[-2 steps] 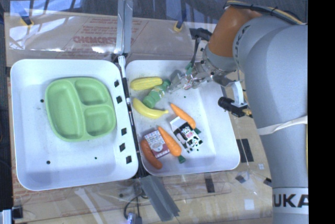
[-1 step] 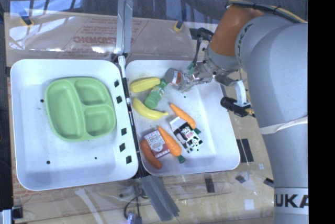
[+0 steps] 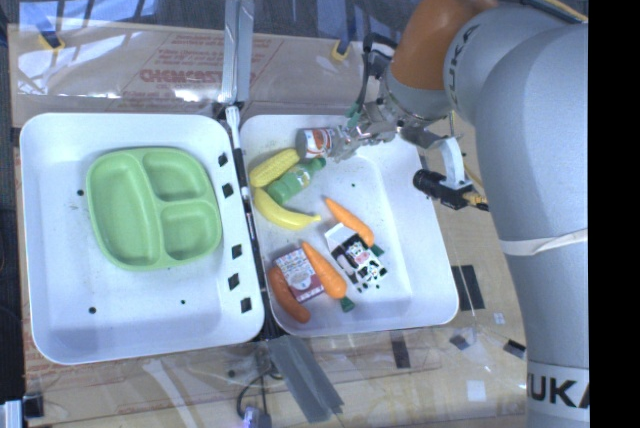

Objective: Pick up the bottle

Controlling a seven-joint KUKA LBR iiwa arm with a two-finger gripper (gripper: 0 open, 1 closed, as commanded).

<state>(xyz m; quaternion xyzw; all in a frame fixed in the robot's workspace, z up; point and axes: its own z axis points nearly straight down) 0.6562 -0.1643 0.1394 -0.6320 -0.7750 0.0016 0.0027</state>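
Sitting in the left bin [image 3: 40, 246], well left of the jaws, is one green divided plate [image 3: 153, 207]. The right bin [image 3: 425, 261] holds the clutter: one corn cob [image 3: 273, 167], one banana [image 3: 280, 209], two carrots [image 3: 349, 220] and one green bottle [image 3: 296, 180] lying on its side, just below and left of the jaws. A red-labelled can [image 3: 314, 140] lies right against the jaws. Two small cartons [image 3: 358, 260] and a reddish item lie lower, partly overlapping. The gripper [image 3: 350, 138] is crowded by the wrist; whether the jaws are apart cannot be told.
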